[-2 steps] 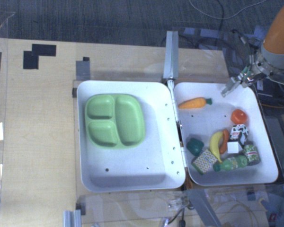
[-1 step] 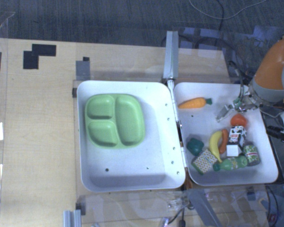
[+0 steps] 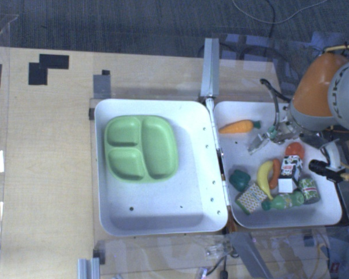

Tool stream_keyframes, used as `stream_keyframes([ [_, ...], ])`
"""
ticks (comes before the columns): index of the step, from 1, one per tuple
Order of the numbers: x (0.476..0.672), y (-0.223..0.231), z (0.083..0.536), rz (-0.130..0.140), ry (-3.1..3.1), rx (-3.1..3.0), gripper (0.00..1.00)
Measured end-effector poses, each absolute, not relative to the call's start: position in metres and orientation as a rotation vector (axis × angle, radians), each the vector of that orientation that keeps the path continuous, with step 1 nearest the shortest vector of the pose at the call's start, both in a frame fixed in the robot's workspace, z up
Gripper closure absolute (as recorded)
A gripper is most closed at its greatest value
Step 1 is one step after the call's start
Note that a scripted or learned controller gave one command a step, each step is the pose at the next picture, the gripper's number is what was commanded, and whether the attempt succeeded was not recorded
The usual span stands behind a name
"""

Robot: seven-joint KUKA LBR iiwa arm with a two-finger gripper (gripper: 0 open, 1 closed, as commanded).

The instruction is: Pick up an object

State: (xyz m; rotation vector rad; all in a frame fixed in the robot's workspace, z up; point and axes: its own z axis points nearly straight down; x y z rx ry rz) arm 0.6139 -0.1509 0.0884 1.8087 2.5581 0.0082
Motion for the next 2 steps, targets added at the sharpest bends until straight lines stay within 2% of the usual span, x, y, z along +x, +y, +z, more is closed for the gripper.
stream_keyframes([
  [1, 0.670, -0.173, 0.157, 0.004, 2.538, 1.841, 0.00],
  [2, 0.572, -0.178, 0.112, 0.003, 2.566, 1.807, 0.00],
])
